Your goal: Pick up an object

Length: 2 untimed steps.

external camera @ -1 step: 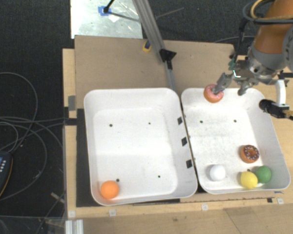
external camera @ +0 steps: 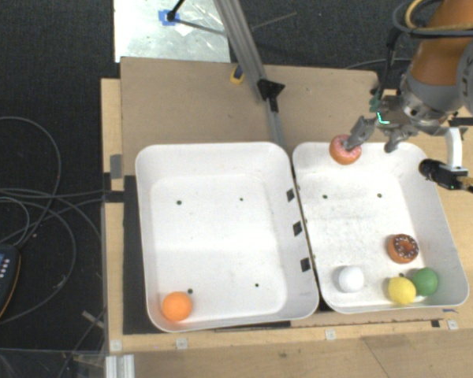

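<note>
Reaching is the step now; my gripper (external camera: 376,138) hangs at the far rim of the right bin (external camera: 441,211), fingers spread, one touching the pink donut (external camera: 345,150). Nothing sits between them; next I must centre over it, lower, and close.

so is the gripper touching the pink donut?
Cannot tell. In the camera view one finger of the gripper overlaps the pink donut at the right bin's far rim, but the slant hides any contact or gap.

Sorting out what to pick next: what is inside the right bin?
Inside the right bin: a chocolate doughnut, a white ball, a yellow ball, a green ball and, at its far rim, a pink doughnut. The hand covers some of that rim.
</note>
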Each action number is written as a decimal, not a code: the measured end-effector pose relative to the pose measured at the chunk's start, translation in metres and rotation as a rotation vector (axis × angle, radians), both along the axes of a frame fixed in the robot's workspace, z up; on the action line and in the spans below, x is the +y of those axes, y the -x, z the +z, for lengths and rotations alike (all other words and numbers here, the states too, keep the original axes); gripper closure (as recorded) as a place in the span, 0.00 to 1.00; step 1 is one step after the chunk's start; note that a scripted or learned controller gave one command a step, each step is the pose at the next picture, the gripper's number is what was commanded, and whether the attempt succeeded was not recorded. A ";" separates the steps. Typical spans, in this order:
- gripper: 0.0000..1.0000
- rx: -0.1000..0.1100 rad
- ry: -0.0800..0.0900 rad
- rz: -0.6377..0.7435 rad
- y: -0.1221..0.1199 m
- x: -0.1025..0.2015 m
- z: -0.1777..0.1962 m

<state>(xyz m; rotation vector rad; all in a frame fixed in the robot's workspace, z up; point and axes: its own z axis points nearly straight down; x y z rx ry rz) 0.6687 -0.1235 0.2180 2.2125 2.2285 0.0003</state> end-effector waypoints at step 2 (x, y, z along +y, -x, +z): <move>0.00 0.003 0.000 -0.006 0.008 -0.006 -0.103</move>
